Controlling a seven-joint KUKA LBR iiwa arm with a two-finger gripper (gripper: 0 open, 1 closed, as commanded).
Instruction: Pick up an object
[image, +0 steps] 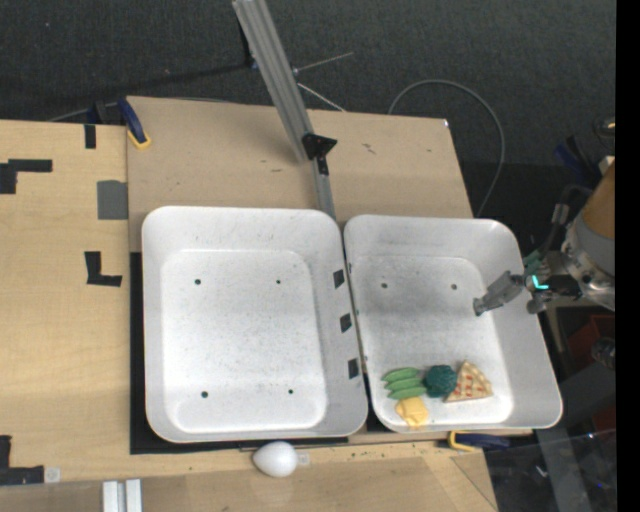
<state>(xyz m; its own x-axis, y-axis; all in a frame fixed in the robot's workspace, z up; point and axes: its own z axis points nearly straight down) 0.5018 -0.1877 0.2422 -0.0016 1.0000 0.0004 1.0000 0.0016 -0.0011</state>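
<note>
1. The tool (497, 296) hangs over the right edge of the right bin (420, 240), coming in from the right side. It is well apart from the objects, so I judge that the reach has not yet gone down to them.
2. I cannot tell if the tool is apart or together; the dark tip is too small and blurred. Nothing is seen between it.
3. The things to pick lie in the near corner of the right bin: a green piece (403, 380), a dark green lump (439, 379), a yellow piece (412, 410) and a pizza slice (469, 384). They touch or almost touch each other, which probably makes a clean grasp of one harder.
4. The left bin (240, 225) stands just beside.
5. A white egg (275, 459) lies on the desk (60, 330) before the left bin, outside both bins.
</note>
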